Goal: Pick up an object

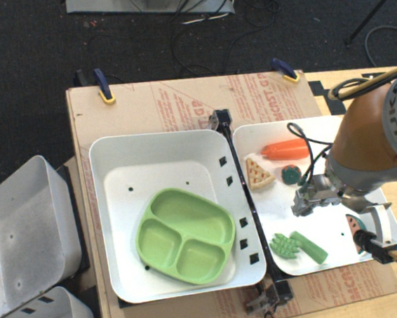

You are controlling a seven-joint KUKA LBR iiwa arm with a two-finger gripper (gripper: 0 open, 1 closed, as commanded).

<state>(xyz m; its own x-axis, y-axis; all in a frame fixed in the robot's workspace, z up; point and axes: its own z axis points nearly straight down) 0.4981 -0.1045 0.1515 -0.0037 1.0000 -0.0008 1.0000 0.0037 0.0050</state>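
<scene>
Right bin (322, 124): green leafy toy (297, 245), flat, below pincer (303, 204); pincer state indiscernible.

**A robot lab test bench**

A cardboard-covered tabletop (150, 103), held by clamps (104, 85) at the upper edge, carries two white bins (111, 199). Loose cables (207, 41) trail over dark carpet (18, 54) at the frame's top; a grey-and-orange arm (370, 144) reaches in.
</scene>
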